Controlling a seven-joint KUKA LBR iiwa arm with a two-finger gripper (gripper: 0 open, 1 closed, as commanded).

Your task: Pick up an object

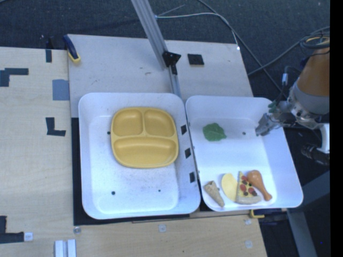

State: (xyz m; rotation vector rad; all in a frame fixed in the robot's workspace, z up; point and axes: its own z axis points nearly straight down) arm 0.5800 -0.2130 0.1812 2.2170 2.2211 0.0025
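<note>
Near edge: a brown toy drumstick (259,183), a pizza-slice toy (247,190), a pale yellow wedge (229,186) and a tan wedge (214,193) cluster at 6 o'clock in the right white bin (278,159).
Left: a yellow sectioned plastic tray (144,137) lies in the left white bin (91,159).
Middle: a green leafy toy (215,132) sits at 10 o'clock in the right bin.
Arm: the gripper (263,126) hangs at the right bin's 2 o'clock rim; whether its fingers are spread cannot be told.
Far: pale tabletop (118,63).

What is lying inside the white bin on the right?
The right white bin holds a green leafy piece and, near its front edge, a cluster of toy foods, overlapping so their undersides are hidden.
</note>
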